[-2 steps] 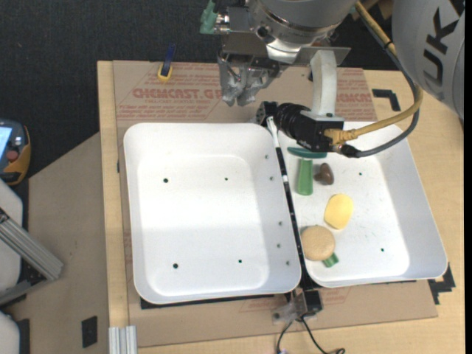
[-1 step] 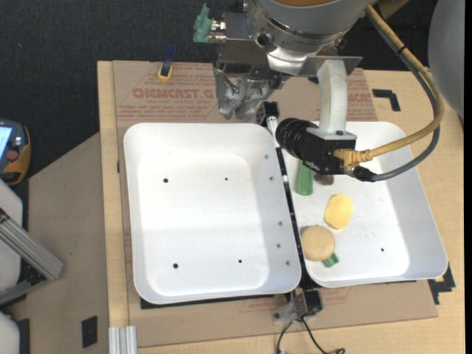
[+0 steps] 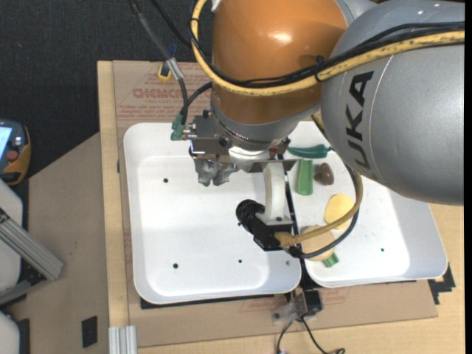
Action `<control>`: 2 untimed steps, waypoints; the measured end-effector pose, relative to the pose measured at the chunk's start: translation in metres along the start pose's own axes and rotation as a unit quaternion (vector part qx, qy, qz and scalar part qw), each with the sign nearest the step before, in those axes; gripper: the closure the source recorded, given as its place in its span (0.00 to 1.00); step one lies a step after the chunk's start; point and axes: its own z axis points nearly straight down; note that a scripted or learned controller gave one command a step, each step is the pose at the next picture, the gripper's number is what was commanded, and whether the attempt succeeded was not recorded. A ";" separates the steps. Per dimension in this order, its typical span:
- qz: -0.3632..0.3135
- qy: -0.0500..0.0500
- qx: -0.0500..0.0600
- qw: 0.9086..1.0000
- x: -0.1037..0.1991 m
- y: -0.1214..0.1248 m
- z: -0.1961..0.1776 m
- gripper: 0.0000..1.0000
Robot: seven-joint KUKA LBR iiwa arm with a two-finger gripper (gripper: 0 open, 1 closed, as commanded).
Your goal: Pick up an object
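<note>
My gripper (image 3: pixel 214 171) hangs below the orange wrist band, over the far part of the left bin (image 3: pixel 158 271), near the divide between the two bins. Nothing shows in its grasp. The loose objects lie in the right bin (image 3: pixel 413 260): a green cylinder (image 3: pixel 304 177), a teal-handled piece (image 3: pixel 311 151), a small brown lump (image 3: pixel 324 172), a yellow disc (image 3: pixel 338 207) and a small green piece (image 3: pixel 329 258) near the front rim. The arm hides much of the right bin's far side.
A black fitting with a yellow cable (image 3: pixel 256 225) and a white bar (image 3: pixel 275 192) hang from the arm over the divide between the bins. Both bins rest on a cardboard sheet (image 3: pixel 140 87). The grey arm body (image 3: pixel 398 102) covers the upper right.
</note>
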 end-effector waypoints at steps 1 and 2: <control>0.005 0.003 -0.010 1.000 -0.108 -0.009 -0.035 1.00; -0.002 0.005 -0.011 1.000 -0.072 -0.010 -0.056 1.00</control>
